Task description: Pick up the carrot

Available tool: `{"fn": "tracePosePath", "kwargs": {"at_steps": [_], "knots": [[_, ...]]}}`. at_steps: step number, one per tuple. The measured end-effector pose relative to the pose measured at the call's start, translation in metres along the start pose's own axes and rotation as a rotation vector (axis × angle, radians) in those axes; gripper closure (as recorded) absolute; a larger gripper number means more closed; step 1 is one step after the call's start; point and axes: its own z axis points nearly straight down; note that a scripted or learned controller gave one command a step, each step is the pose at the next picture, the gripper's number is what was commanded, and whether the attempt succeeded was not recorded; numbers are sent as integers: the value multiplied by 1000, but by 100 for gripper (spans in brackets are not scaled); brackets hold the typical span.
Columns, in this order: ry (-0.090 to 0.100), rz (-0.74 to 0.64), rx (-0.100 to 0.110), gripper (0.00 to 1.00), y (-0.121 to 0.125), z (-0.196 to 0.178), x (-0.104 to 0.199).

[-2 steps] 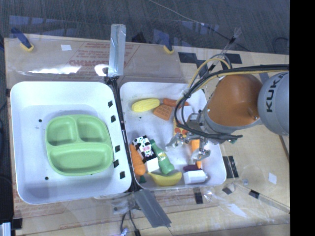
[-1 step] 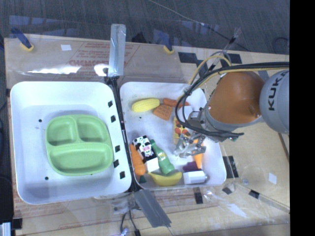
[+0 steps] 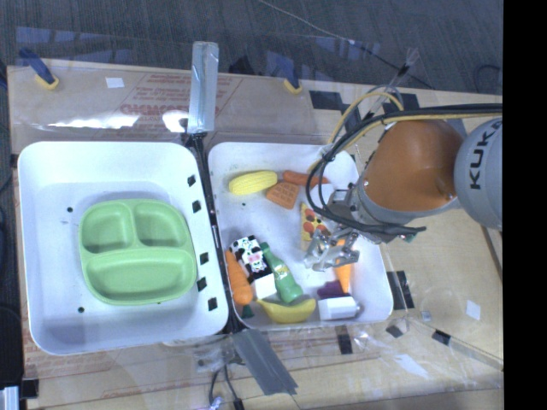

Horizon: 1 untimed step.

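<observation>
A long orange carrot (image 3: 238,278) lies along the left wall of the right bin (image 3: 376,290), near the front. My gripper (image 3: 332,252) hangs low over the middle right of that bin, well to the right of the carrot and apart from it. Just below the gripper lies a small orange piece (image 3: 344,277); I cannot tell whether the gripper touches it. The arm's orange band (image 3: 410,167) covers the bin's back right corner.
The right bin also holds a yellow corn cob (image 3: 253,182), an orange wedge (image 3: 283,196), a cow-patterned carton (image 3: 249,255), a green bottle (image 3: 282,280), a banana (image 3: 287,311), and a purple and white block (image 3: 335,301). A green divided plate (image 3: 135,250) sits in the left bin.
</observation>
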Motion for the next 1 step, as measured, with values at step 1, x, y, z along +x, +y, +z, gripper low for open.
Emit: {"fn": "tracePosePath", "kwargs": {"at_steps": [1], "knots": [[3, 197, 0, 100, 45, -45, -43]]}}
